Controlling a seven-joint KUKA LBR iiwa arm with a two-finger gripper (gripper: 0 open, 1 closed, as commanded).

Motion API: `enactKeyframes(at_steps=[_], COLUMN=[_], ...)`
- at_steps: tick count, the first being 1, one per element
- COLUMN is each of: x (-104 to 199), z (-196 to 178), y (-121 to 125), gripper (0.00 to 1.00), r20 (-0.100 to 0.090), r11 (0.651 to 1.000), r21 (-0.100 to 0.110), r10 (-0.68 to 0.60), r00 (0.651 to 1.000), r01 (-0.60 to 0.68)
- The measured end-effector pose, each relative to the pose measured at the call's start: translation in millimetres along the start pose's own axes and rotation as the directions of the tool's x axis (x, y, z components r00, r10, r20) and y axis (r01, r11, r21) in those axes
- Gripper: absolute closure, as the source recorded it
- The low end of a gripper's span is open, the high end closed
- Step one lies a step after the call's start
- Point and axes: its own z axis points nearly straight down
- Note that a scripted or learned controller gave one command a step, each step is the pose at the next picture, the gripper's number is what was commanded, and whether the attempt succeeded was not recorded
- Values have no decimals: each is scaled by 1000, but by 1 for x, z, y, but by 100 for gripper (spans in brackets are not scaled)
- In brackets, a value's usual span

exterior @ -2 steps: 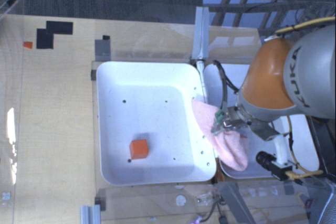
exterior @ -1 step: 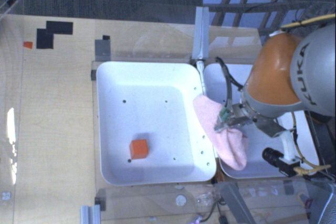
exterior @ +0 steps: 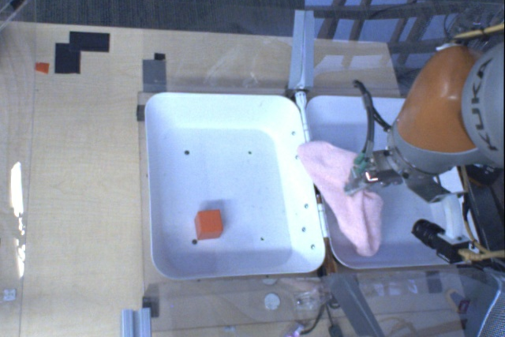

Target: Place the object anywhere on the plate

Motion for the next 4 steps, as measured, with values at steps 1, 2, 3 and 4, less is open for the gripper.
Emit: enactKeyframes(at_steps=[1, 2, 3, 4], x=[29, 3, -3, -40], z=[2, 22, -34, -17], y=[-1, -6, -5, -13], gripper=[100, 100, 100, 100], r20=[-1, 0, 0, 0], r11=[1000, 999, 999, 997], r21=[1, 2, -2, 3], r10=[-4, 54, -46, 78], r00=[1000, 999, 999, 997], r01=[4, -54, 46, -78])
